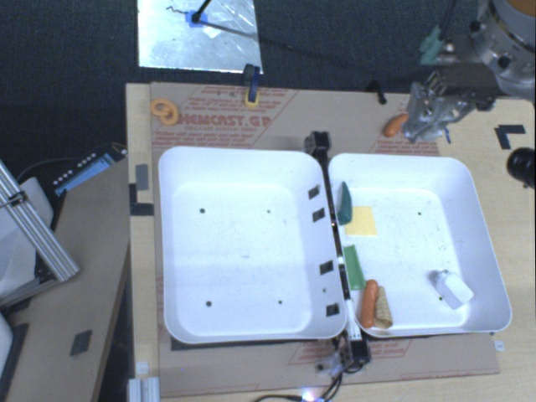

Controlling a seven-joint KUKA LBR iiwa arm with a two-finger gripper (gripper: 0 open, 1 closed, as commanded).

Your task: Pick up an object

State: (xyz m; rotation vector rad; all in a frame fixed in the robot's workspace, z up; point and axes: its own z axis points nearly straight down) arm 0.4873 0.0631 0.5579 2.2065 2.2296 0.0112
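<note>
My gripper (408, 126) hangs above the bench just behind the right bin's (477, 224) far rim, reaching in from the upper right. A small orange object (395, 126) sits at its fingertips, and the fingers look shut on it. Inside the right bin lie a teal piece (344, 203), a yellow square (362, 221), a green strip (353, 266), an orange carrot-like piece (368, 304) beside a tan piece (383, 310), and a white block (453, 290).
The left bin (180, 224) adjoins the right one along a black hinged divider (331, 224). Behind the bins are an orange ring (164, 111), a yellow-and-blue clamp (250, 86) and a silver sheet (199, 23). A metal frame (33, 233) stands at the left.
</note>
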